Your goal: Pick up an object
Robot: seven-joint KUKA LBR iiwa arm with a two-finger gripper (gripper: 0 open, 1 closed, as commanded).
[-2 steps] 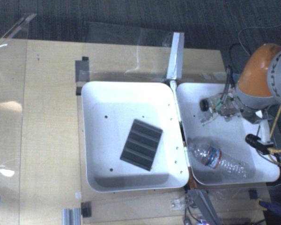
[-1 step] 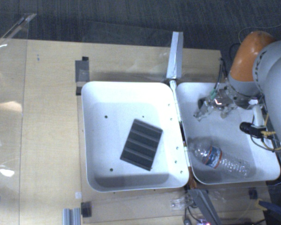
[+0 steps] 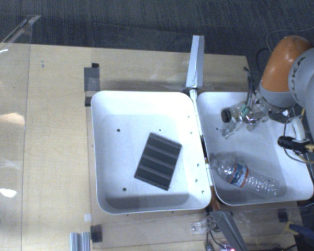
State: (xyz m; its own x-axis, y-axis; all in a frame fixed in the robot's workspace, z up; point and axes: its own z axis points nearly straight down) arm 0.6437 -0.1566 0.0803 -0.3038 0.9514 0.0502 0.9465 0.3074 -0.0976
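A dark grey ribbed rectangular block (image 3: 158,161) lies tilted in the middle of the left bin (image 3: 110,114). A clear crumpled plastic bottle (image 3: 245,175) with a blue and orange label lies on its side near the front of the right bin (image 3: 214,109). My gripper (image 3: 231,123) hangs over the back part of the right bin, above and behind the bottle and apart from it. The grey arm with its orange band (image 3: 282,61) comes in from the right.
A grey metal post (image 3: 195,61) stands at the back between the two bins. Black cables (image 3: 295,145) hang over the right bin's right side. A clear panel (image 3: 21,114) covers the bench at the left.
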